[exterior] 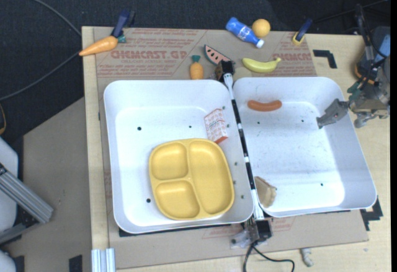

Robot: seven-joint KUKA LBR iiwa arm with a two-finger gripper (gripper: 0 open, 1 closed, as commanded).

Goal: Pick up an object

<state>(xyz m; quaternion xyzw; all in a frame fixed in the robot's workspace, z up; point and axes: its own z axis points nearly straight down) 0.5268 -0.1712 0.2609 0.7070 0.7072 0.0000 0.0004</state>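
Near the right bin's (347, 159) far wall, sausage (265, 104) lengthwise left-right; jaws' (327, 117) state indiscernible.

right bin (310, 159): mostly open | left bin (124, 140): yellow tray (190, 178) blocks

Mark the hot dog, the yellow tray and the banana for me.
hot dog (265, 104), camera view, middle of the sausage.
yellow tray (190, 177), camera view, central divider between compartments.
banana (261, 65), camera view, middle of the curve.
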